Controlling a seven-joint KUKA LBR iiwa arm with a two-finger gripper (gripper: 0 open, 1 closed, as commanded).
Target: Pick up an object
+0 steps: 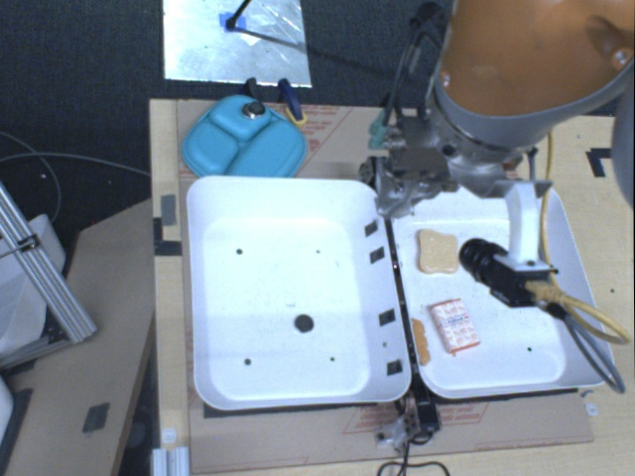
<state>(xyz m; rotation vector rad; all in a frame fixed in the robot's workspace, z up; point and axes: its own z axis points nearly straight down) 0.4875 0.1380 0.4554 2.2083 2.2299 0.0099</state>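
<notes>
In the right bin [556,365] lie a tan slice-shaped piece [437,251], a red and white packet [455,325] and a thin tan strip [420,342] against the bin's left wall. A small dark round thing [304,323] rests on the floor of the left bin [213,296]. My gripper [395,194] hangs over the far left corner of the right bin, close to the wall between the bins, a little behind and left of the tan piece. The arm's orange band and grey wrist hide the back of the right bin.
A blue plastic divided container [243,139] sits on the bench behind the left bin. A shiny metal sheet [233,23] lies farther back. Aluminium framing [35,276] stands at the left edge.
</notes>
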